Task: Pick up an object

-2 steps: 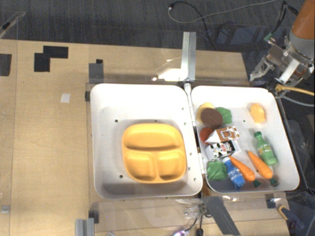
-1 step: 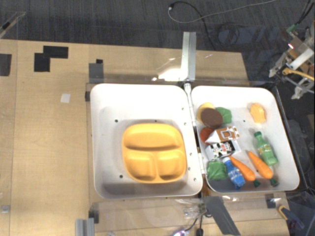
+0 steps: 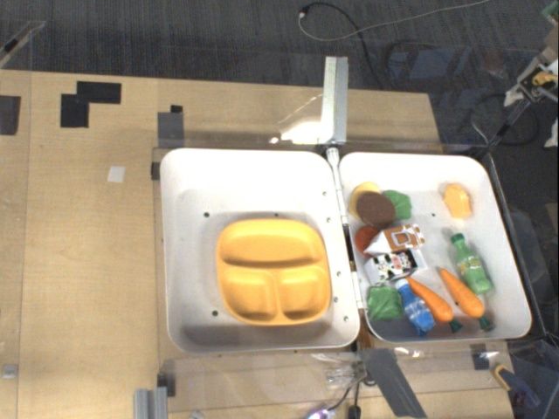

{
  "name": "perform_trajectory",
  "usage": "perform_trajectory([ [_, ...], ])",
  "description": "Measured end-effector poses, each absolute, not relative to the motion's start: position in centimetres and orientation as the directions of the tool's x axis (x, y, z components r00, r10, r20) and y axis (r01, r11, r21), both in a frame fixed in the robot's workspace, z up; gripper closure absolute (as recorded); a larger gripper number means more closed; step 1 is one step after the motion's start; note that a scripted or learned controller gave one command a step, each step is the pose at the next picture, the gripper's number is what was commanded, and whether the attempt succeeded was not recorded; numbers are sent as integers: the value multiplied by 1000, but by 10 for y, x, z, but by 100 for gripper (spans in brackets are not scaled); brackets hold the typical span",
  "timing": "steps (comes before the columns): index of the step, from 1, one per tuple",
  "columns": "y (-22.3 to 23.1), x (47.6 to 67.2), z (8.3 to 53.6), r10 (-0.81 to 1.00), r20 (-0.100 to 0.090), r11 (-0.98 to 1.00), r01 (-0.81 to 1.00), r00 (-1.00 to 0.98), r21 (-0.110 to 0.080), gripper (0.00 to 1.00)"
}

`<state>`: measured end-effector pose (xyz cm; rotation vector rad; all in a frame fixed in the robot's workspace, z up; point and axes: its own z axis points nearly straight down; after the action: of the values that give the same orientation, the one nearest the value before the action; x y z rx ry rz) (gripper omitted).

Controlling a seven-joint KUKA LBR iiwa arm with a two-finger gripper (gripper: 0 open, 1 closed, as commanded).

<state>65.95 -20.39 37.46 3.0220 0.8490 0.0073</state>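
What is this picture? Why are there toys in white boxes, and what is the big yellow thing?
This is a robot's workbench, seen from a camera fixed above it, looking down at a slant. Two shallow white bins sit side by side. The left white bin holds a yellow plastic tray with three compartments. The right white bin holds small pretend groceries: two orange toy carrots, a green toy bottle, a blue toy bottle, a brown round toy, a small white printed carton and a yellow-orange lump. The robot's job is to pick one thing up. Right now nothing is being lifted; all the toys lie in their bin.
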Motion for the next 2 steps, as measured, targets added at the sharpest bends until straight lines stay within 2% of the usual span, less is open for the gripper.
perform_trajectory([
  [1, -204, 652, 290, 693, 2, -721, 693, 721, 3, 0],
  [2, -187, 657, 394, 330, 4, -944, 330, 944, 2, 0],
])
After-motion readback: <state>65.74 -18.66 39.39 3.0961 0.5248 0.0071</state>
